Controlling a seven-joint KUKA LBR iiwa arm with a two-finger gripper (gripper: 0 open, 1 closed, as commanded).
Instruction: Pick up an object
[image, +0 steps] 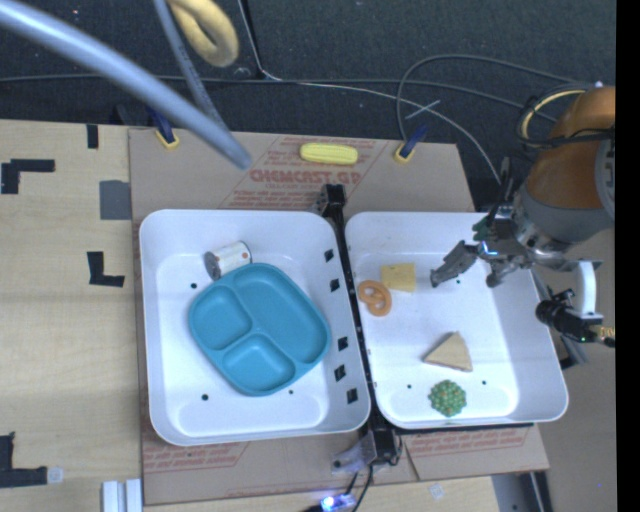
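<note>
Camera view: gripper (478, 266) is hovering over the right bin (535, 395), fingers apart, gripping nothing. Pick not started; descent, grasp and lift all remain. Right bin is holding four objects: one pretzel (375, 297), one yellow block (399, 277), one wedge (449, 352), one green ball (447, 398). Left bin (165, 400): one blue tray (258, 327), one small can (229, 259).

Two white bins sit side by side on the worktop (60, 300). The left bin (160, 330) holds a blue tray (258, 328) and a small can (228, 259). The right bin (520, 370) holds a pretzel (375, 297), yellow block (399, 277), wedge (449, 351) and green ball (447, 397). The gripper (470, 265) hangs open over the right bin, holding nothing.
</note>
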